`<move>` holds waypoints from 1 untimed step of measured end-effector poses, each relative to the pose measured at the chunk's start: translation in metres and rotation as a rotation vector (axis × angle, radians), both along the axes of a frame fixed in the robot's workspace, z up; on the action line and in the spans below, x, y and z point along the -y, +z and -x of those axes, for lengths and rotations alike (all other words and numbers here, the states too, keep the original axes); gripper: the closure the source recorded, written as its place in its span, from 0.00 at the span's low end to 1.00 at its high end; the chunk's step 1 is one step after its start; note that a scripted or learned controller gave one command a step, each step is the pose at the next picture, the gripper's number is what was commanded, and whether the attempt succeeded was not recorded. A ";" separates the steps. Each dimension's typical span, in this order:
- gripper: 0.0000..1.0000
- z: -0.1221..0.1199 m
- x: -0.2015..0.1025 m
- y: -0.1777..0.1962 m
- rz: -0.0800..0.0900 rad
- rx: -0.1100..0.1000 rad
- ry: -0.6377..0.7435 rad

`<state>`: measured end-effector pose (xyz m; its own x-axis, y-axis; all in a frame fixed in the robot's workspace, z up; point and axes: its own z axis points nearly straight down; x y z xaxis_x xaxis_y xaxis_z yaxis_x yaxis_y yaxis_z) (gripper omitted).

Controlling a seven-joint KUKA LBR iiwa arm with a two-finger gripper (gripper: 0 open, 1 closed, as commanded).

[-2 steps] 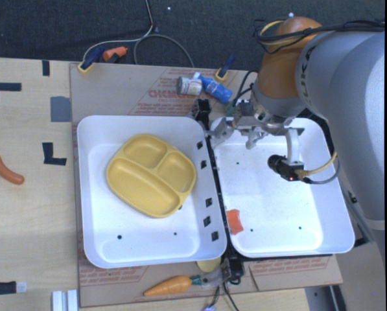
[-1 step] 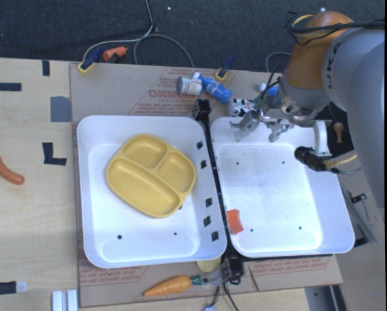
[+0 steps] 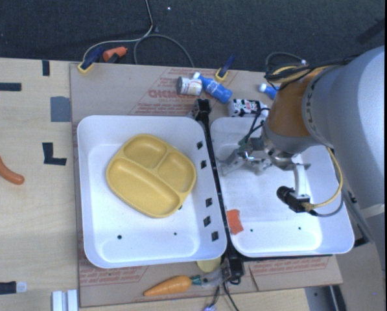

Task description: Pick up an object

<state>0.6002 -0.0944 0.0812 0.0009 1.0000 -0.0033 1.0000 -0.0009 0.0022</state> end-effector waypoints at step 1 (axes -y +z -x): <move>0.00 -0.061 0.000 0.004 -0.002 0.002 0.004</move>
